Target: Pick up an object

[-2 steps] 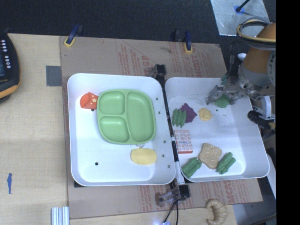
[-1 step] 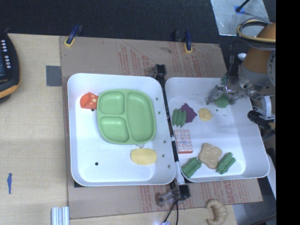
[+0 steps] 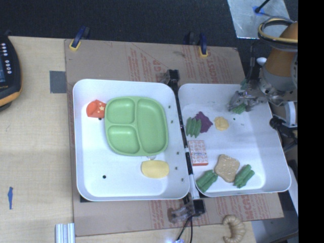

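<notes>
My gripper (image 3: 239,105) hangs over the far right part of the right bin (image 3: 268,135), shut on a small green pod (image 3: 236,107) that sticks out between its fingertips. Below it in the same bin lie a yellow piece (image 3: 221,123), a purple item (image 3: 204,119) and another green pod (image 3: 193,126). Nearer the front are a pink patterned card (image 3: 197,152), a tan toast slice (image 3: 227,167) and two more green pods (image 3: 206,180) (image 3: 244,176).
The left bin (image 3: 86,171) holds a green divided plate (image 3: 136,125), a red item (image 3: 95,109) and a yellow lump (image 3: 155,169). A tan curled object (image 3: 234,228) lies on the bench in front of the bins. A black device (image 3: 7,70) sits at the far left.
</notes>
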{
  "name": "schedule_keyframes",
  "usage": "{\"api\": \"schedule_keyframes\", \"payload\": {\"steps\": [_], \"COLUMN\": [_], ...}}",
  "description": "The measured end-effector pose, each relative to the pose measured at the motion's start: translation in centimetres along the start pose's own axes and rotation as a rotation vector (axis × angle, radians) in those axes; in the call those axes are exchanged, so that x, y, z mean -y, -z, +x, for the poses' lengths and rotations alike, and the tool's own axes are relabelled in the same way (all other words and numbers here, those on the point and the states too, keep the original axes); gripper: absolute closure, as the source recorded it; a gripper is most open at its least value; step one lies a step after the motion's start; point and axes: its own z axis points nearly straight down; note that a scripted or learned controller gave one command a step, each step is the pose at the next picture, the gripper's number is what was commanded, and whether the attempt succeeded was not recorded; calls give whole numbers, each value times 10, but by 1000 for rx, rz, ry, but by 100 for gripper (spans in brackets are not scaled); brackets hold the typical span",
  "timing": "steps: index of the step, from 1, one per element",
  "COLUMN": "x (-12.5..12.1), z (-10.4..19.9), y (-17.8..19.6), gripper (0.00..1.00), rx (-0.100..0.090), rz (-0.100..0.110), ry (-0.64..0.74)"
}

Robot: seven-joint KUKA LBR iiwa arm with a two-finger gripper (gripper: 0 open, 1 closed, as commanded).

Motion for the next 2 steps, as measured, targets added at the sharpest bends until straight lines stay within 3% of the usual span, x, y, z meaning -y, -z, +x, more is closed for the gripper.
{"api": "schedule_keyframes", "payload": {"steps": [1, 2], "x": [-1, -2], "z": [45, 135], "y": [53, 92], "gripper": [100, 100], "rx": [1, -2], "rz": [-8, -8], "ry": [0, 6]}}
